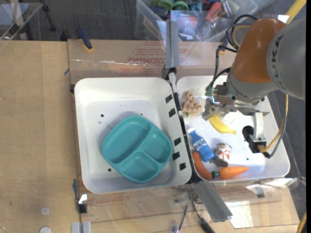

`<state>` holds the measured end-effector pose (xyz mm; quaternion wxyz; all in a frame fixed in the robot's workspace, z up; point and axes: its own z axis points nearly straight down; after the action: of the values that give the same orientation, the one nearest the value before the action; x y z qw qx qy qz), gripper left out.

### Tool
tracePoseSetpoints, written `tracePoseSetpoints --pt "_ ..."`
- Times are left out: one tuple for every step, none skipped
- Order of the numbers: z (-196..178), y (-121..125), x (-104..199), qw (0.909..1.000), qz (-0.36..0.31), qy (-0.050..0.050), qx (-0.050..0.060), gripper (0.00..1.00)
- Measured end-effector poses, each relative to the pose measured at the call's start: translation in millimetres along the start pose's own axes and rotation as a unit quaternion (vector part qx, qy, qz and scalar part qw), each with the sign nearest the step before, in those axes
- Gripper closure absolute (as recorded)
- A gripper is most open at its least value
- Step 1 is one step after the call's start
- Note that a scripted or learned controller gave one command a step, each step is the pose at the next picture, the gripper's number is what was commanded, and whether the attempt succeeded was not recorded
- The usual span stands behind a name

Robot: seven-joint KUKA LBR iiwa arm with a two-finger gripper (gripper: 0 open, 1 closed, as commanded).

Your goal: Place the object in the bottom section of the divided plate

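Looking down from the camera view: two white bins, one arm, one gripper. Left bin [92, 106] holds one teal divided plate [137, 148], three sections, tilted, nothing on it that I can see. Right bin [278, 160] holds the loose items: one yellow banana [221, 125], one tan lumpy toy [192, 105] near the divider, one blue bottle [200, 145], one orange carrot [232, 171], one reddish long piece [201, 168] beside the carrot, one small white and red item [223, 152].

Hard to read: the tan toy is blurry, can't name it closer. The small white and red item is too small to identify. Reddish piece is partly under the bottle and a dark bit. Which item is the task object can't be told; all six lie in the right bin, well apart from the plate.

Arm [257, 52] covers the upper right of the right bin. Gripper [214, 111] sits low over the bin, just above the banana's upper end and right beside the tan toy. Fingers are dark and clutter-backed, so spread or pressed together can't be told; nothing visibly pinched.
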<state>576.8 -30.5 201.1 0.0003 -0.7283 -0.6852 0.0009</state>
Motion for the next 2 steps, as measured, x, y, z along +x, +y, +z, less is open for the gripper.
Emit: tracePoseSetpoints --pt "-19.5 -22.5 43.9 0.9997 0.022 0.001 0.001 1.0" --pt "17.7 -33.0 107.3 0.9995 0.032 0.0 0.002 1.0"
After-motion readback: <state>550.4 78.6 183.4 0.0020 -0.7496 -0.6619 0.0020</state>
